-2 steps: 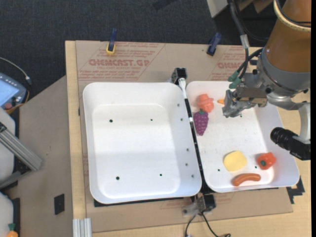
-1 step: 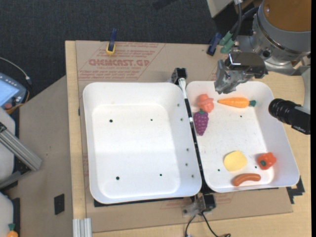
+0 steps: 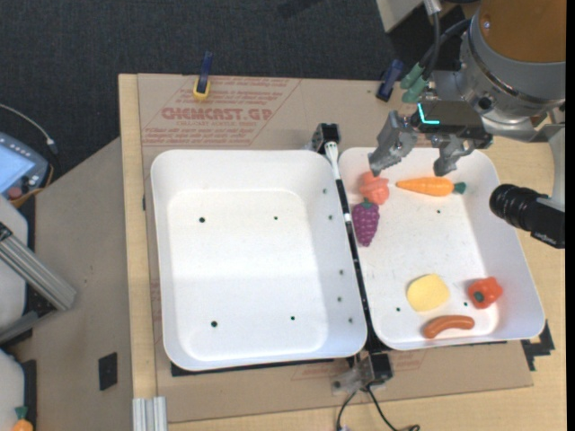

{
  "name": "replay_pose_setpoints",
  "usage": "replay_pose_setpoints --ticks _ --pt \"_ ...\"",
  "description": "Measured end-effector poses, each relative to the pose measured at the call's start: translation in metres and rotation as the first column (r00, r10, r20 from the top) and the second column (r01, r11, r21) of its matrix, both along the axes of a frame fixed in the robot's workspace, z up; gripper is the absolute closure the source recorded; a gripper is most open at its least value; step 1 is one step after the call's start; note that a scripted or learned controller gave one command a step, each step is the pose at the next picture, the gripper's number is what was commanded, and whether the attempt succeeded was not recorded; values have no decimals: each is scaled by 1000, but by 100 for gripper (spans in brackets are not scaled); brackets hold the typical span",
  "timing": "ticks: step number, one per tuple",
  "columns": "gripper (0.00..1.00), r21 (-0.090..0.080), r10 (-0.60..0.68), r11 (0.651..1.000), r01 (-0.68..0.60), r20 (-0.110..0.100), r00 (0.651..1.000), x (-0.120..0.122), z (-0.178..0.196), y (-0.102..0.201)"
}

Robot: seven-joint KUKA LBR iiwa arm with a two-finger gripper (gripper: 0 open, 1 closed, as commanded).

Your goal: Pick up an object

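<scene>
Sausage (image 3: 447, 327) lay nearest in the right bin (image 3: 517, 268), one of six toys.
Spread fingers (image 3: 388, 155) hung over one carrot (image 3: 425, 186), smooth plastic.

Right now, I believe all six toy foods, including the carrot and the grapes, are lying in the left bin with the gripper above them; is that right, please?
Not quite: they lie in the right bin, not the left. The camera view shows the carrot, the grapes and the other toy foods there, with the gripper above the far end of that bin.
</scene>
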State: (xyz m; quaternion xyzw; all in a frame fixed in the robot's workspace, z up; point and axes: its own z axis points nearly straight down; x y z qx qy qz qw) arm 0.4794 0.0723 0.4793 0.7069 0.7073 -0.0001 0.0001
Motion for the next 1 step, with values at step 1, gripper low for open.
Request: replay_pose_setpoints --ticks 1 --pt "0 6 13 1000 -13 10 1000 60 58 137"
